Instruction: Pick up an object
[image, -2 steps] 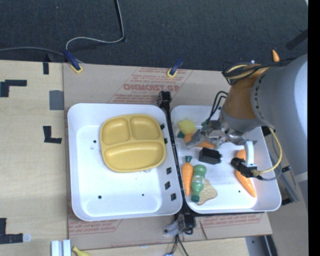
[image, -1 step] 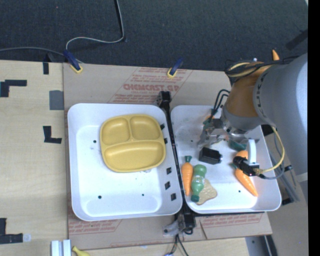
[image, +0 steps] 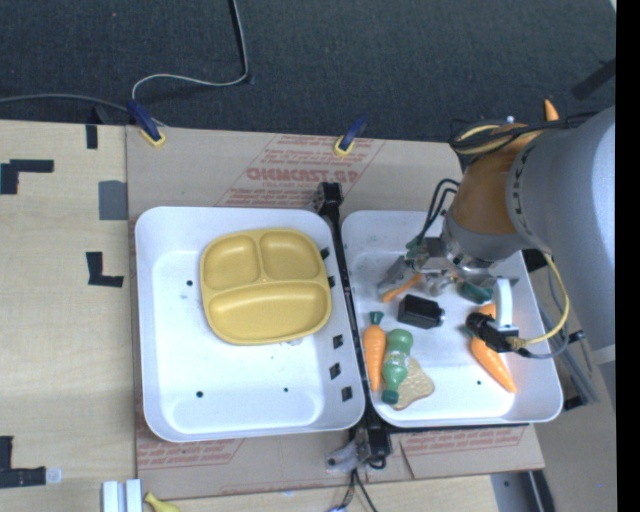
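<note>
Two white bins are set side by side on a cardboard sheet that is spread over the counter. The left bin is taken up in its upper half by a yellow divided plate, laid flat. The right bin is reached into by the arm from the right, and the claw is seen low over the upper middle of that bin. Whether the claw is wide or narrow cannot be told, and nothing can be made out as gripped in it.

All the loose things are found in the right bin. An orange bit is seen just beside the claw, at its lower left. A black block is seen just below the claw. A teal bit is partly hidden at the claw's right.

The left carrot is laid along the bin's left wall, tip downward, with a green toy touching its right side. A tan piece is placed against the toy's lower end. The right carrot is set well apart from these, tilted, near the bin's right side.
</note>
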